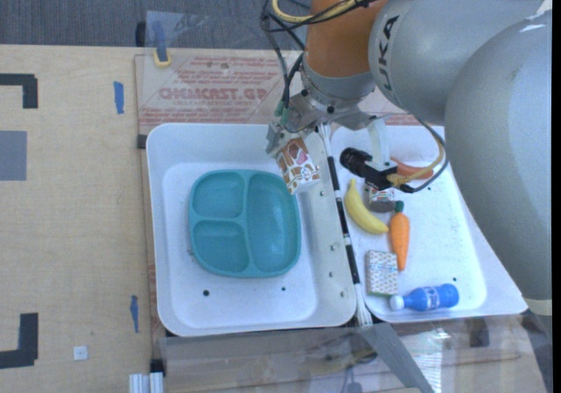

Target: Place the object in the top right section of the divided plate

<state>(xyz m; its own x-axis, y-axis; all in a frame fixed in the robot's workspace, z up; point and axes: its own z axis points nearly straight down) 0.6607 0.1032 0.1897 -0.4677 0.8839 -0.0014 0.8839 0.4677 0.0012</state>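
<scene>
Gripper (285, 139) pinched small printed carton (298, 165), hanging over left bin (175, 295) by its right wall, just off teal divided plate (244, 223) top right corner; early release risked carton landing outside that section

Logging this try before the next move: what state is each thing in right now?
pincer: shut on the carton, over the left bin
carton: held, tilted, above the plate's top right edge
divided plate: flat, nothing in it
banana: lying
carrot: lying
bottle: on its side
</scene>
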